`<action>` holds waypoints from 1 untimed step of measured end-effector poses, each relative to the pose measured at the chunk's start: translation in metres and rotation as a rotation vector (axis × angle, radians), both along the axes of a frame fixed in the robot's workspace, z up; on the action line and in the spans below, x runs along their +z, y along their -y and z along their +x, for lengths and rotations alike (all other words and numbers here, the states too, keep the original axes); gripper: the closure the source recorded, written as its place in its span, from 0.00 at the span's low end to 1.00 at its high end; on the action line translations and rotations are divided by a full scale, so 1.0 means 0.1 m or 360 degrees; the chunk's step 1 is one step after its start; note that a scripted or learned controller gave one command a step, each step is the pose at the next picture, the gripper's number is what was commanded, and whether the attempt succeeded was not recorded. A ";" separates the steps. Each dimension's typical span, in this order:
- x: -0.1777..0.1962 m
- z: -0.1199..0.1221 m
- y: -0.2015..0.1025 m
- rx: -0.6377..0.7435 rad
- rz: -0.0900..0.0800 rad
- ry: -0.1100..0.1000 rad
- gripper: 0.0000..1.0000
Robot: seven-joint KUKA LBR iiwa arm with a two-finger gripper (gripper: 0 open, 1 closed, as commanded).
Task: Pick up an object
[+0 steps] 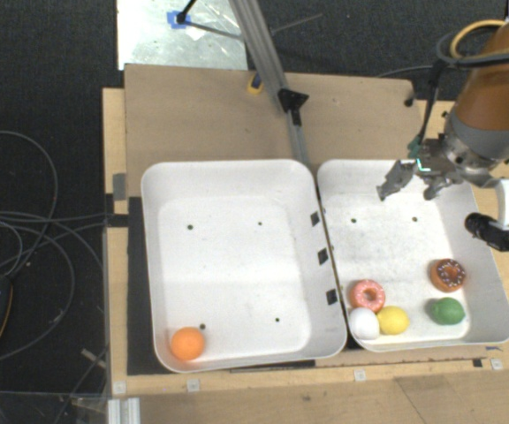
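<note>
Candidates for the pick sat in the right bin [414, 237], clustered at its near edge: a pink-iced donut [367, 294], a white ball [363, 323] and a yellow ball [394, 320] touching or nearly so by the near-left corner, then a chocolate donut [448, 275] and a green ball [447, 310] close together toward the right wall. 1 more option, an orange ball [186, 344], lay alone in the near-left corner of the left bin [228, 254].

Handling, as we judged it: all looked like small toy or foam food, so light, probably slightly soft, not fragile. The balls were round and smooth and would likely squirt out of a 2-finger pinch unless the pads closed across the widest part. The donuts were flatter; we'd take those across the outer ring. The pink donut, white ball and yellow ball were packed tight, leaving little finger room. The chocolate donut or green ball looked easier, though close to the wall. The orange ball had open space on 2 sides but sat against the corner.

The gripper [411, 181] hung over the far part of the right bin, well apart from every object. Its fingers appeared spread, with nothing between them. We judged the pick not yet started: it needed a move toward the near edge, then a descent.
</note>
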State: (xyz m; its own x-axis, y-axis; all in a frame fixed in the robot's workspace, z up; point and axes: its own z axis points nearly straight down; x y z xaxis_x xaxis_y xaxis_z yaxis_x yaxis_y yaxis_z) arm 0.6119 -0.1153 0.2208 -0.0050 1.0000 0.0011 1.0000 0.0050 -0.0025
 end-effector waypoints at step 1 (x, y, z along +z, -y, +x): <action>0.02 0.01 0.00 -0.0001 -0.0001 0.0006 0.00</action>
State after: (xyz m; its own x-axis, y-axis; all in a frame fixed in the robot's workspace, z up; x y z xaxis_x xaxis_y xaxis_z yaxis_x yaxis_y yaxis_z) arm 0.6127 -0.1155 0.2229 -0.0044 1.0000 0.0004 1.0000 0.0044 0.0013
